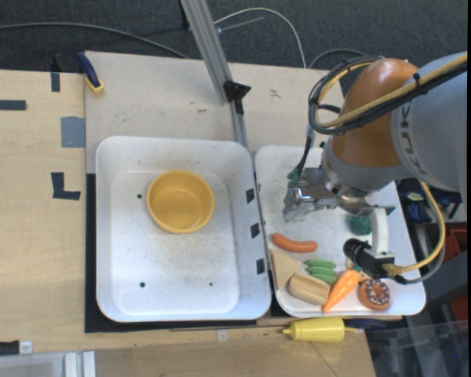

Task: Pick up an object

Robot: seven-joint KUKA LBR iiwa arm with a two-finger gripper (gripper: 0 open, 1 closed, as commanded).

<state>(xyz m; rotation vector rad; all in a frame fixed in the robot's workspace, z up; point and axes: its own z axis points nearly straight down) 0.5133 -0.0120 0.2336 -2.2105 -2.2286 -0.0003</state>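
Left bin (110,210): yellow bowl (180,201), upright, toward the far-left part of the floor; wide bare floor along the near and right sides.

Right bin (271,163): items crowded into the near half.
- Orange sausage (293,244), long axis roughly parallel to the bin's near edge, left end close to the left wall; bare floor on its far side up to the tool.
- Green pea pod (322,269), just near of the sausage, long axis likewise across the bin.
- Bread roll (308,289), beside the near edge, tilted slightly.
- Carrot (341,287), slanted, tip toward the near edge, top toward the far right, touching the roll.
- Brown doughnut (374,294), near-right corner, just beside the carrot.
- Teal item (361,225), partly hidden under the arm, near the right wall.

Tool (296,205): low over the bin's middle, far of the sausage, apart from it; openness cannot be told; nothing seen in its grip.

Bench: yellow bottle (318,330) lying outside the right bin's near edge, long axis along that edge.
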